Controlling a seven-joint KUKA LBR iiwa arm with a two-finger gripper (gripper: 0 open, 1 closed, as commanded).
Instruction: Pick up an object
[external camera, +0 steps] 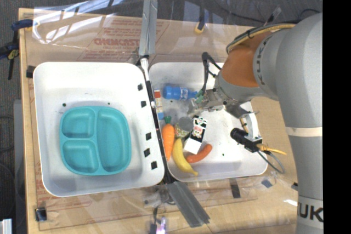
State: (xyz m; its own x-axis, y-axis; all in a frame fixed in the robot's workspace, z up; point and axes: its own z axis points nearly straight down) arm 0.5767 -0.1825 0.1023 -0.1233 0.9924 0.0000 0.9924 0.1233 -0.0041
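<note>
Left bin (49,96): smooth white plastic, holds teal tray (96,138) with three rounded compartments.
Right bin (241,164): white, shallow.
Contents, left half: orange carrot (168,138), curved yellow banana (181,157), blue bottle (175,92), black-and-white box (196,134), all close together.
End effector (204,100): over right bin near bottle; grip state cannot be told.
Counter (109,35): brown board under clear sheet.

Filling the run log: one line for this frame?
arm: over right bin | gripper: low among items | near: banana, carrot | grasp: unconfirmed | left bin: teal tray
</note>
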